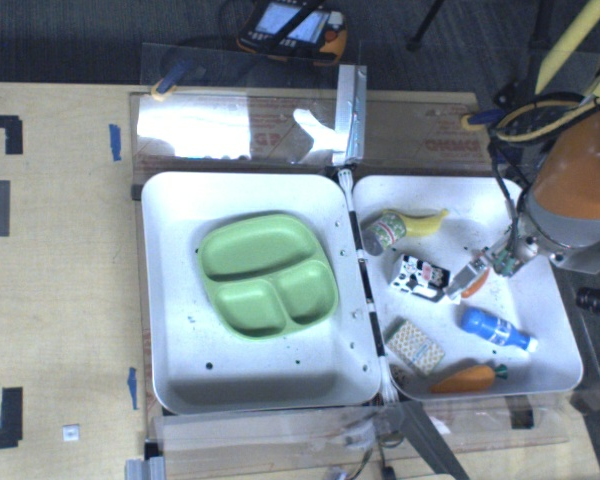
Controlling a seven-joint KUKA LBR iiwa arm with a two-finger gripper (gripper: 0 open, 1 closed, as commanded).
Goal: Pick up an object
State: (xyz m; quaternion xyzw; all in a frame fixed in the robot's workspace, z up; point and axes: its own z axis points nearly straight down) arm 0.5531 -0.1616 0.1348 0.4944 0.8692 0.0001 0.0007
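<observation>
The right bin (550,278) holds several small objects: a yellow banana (427,222), a green can (385,231) lying beside it, a black and white packet (420,276), a blue bottle (496,330), a patterned box (417,346) and an orange carrot (465,378). My gripper (483,271) reaches in from the right and hangs low over the middle of this bin, just right of the packet and above the bottle. A small orange-red piece (475,287) shows at its tip; I cannot tell whether it is held.
The left bin (170,298) carries a green divided plate (268,273). A raised rim (365,298) separates the two bins. A clear plastic sheet (240,118) and a metal bracket (350,113) stand behind the bins. Cables (540,118) hang at the back right.
</observation>
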